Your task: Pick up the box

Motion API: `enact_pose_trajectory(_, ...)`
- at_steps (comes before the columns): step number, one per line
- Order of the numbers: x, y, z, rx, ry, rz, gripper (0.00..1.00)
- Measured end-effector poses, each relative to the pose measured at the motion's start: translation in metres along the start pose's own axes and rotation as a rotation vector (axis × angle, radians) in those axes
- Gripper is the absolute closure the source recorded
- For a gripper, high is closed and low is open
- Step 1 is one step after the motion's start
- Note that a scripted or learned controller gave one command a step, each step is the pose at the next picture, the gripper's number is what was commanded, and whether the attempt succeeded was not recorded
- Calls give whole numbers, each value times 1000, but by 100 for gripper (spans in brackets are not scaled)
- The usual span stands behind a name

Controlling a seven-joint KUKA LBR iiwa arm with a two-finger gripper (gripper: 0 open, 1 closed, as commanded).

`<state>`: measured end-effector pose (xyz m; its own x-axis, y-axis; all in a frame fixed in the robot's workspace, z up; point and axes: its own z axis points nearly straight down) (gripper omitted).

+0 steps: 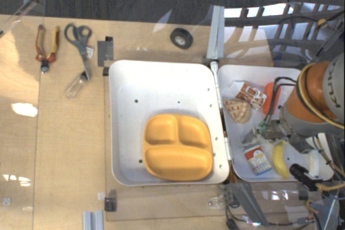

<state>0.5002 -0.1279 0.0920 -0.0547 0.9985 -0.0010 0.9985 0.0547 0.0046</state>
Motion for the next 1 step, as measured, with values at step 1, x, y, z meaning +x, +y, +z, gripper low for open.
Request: enact_pose_trajectory(1, 19, -6, 1, -16, -9, -135, 0)
